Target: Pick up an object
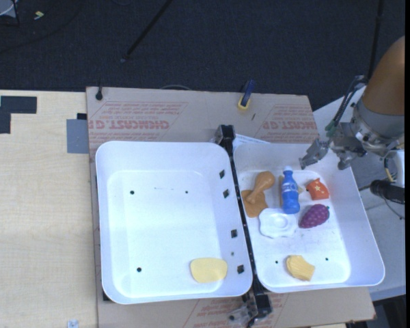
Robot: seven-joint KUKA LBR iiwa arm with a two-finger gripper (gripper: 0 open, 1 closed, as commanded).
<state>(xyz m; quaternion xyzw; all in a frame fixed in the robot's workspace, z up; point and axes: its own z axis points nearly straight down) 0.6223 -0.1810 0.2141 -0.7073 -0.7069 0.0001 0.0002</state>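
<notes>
Camera view: the hand (330,153) is seen spread wide with nothing held, poised over the far right corner of the right bin (369,251). The nearest things are placed just below and left of it: a small red toy (317,189), a blue bottle (290,192) lying with its long axis running near-to-far, and a purple grape bunch (314,216). The red toy is judged the closest pick, a short drop down and inward being required.
</notes>
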